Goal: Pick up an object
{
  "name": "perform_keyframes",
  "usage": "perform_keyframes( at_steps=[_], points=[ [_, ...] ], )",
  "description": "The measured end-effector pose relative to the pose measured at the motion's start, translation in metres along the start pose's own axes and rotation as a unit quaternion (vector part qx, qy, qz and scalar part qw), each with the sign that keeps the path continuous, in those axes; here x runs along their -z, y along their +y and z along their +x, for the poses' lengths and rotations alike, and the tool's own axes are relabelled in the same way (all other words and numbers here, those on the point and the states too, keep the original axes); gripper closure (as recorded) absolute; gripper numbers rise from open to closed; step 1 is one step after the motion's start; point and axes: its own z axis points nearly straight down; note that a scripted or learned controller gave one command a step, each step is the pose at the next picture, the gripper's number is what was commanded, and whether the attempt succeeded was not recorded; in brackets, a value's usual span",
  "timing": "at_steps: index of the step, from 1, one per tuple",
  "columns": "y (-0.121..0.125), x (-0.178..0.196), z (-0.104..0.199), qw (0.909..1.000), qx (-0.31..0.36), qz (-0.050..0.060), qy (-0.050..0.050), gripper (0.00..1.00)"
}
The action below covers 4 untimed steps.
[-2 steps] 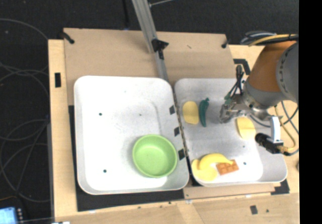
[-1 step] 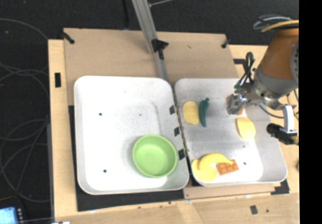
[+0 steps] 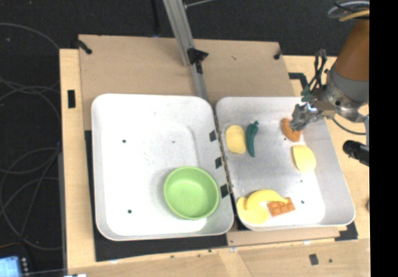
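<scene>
The tool (image 3: 301, 117) sits low at the right bin's (image 3: 267, 107) two o'clock corner, touching an orange piece (image 3: 288, 131); its grip state I cannot tell. Nothing looks lifted yet, so the pick remains undone.

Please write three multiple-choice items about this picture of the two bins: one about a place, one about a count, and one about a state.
1. Where is the green bowl?
A. left bin, near corner
B. right bin, far corner
C. on the bench outside the bins

2. How many yellow things lie in the right bin?
A. one
B. three
C. six

3. How does the gripper stand to the orange object?
A. far away, over the left bin
B. directly at it, at the right bin's far side
C. over the green bowl

Answers: 1 A, the bowl sits in the left bin. 2 B, three yellow pieces are there. 3 B, the gripper tip meets the orange object.
</scene>
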Motion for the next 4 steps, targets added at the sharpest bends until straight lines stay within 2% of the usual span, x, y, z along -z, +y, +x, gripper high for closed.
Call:
perform_keyframes(
  at_steps=[1,3,4],
  points=[
    [0.016,0.011,0.048,1.0000,0.000,0.003,0.001,1.00],
    [0.045,0.026,0.155,1.0000,0.002,0.002,0.002,1.00],
    [0.058,0.013,0.206,1.0000,0.002,0.003,0.001,1.00]
  ],
)
